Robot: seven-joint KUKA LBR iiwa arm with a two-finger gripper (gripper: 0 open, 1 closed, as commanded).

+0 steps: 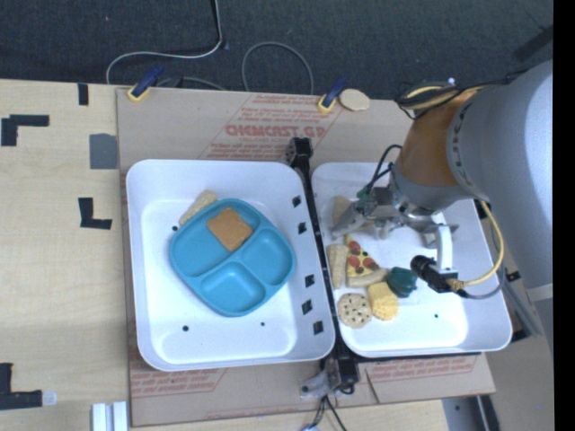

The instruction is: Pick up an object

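My gripper (375, 212) is down in the right bin (467, 326), near its upper left part, under the grey arm with its orange band (429, 142). A tan wedge (341, 210) lies just left of it. Below the gripper lie a pizza slice (362, 263), a pale wafer (337, 264), a chocolate-chip cookie (353, 310), a yellow piece (384, 303) and a dark green piece (402, 281). Nothing shows as held.
The left bin (162, 330) holds a blue divided plate (235, 285) with a brown toast square (230, 230) on it; another tan piece (198, 207) pokes out at the plate's upper left. Black clips run along the divider between the bins. A cable (476, 281) loops by the wrist.
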